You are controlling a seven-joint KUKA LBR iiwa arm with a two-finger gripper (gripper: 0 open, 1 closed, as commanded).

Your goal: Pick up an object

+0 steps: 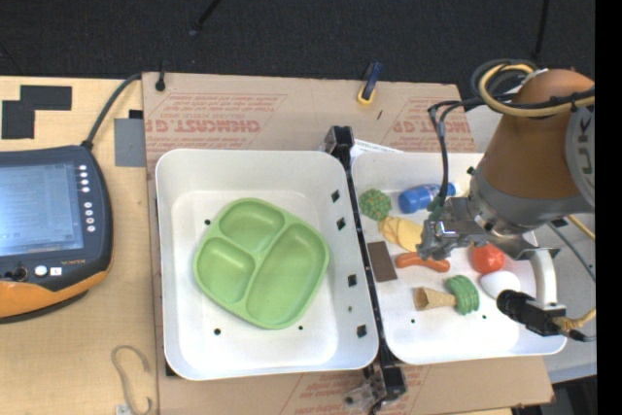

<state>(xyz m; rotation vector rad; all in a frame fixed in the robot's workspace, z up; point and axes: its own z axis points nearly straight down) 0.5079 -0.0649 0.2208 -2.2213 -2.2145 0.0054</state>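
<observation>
My gripper (pixel 439 236) hangs low in the right bin (pixel 428 350), reaching in from the right. Its tip is over a yellow toy (pixel 398 230) and just above an orange-red carrot-like piece (pixel 422 261). A blue object (pixel 419 198) and a green leafy toy (pixel 375 203) lie behind it. Right of the gripper sit a red piece (pixel 488 259) and a white one (pixel 500 284). A green-and-tan toy (pixel 454 295) lies nearer the front, and a brown block (pixel 381 261) rests by the bin's left wall.
The left bin (pixel 185 326) holds a green divided plate (pixel 260 261). A divider rail (pixel 356 248) runs between the bins. A teach pendant (pixel 47 219) sits on the bench at far left.
</observation>
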